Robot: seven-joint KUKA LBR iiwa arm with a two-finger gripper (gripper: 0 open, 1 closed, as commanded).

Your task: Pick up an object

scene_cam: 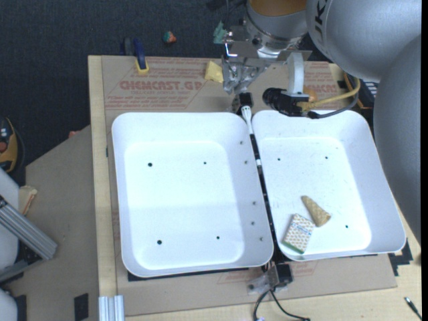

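Cone-shaped tan wafer [315, 210] lies in the right bin [348, 132], well apart from the gripper [239, 79]; jaw state unclear.

A single fixed camera looks down from above at a slant, taking in the whole tabletop [160, 79] with both white bins, the left bin [120, 179] and the right bin [374, 172], side by side and near the middle; the arm [361, 19] looms large and close at the upper right
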